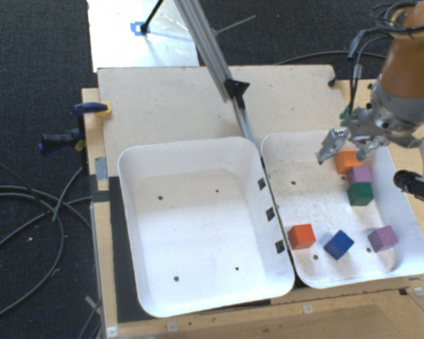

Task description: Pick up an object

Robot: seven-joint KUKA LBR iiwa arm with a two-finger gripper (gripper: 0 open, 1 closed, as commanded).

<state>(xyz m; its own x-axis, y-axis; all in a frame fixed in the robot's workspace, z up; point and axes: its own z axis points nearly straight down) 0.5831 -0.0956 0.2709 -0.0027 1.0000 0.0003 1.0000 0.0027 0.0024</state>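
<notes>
- End effector (346,145), prongs apparently spread, hangs above the right bin's (298,159) far right corner, over an orange block (346,161).
- Purple block (359,174) and green block (359,194) crowd the right wall.
- Left half has open floor.

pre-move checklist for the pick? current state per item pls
1. Gripper over the right bin: ok.
2. Target under it: orange block lies just below the gripper: ok.
3. Space around target: purple block and green block crowd it: not ok.
4. Finger opening: cannot tell.
5. Anything already held: cannot tell.
6. Fallback picks lying apart: red block, blue block: ok.
</notes>
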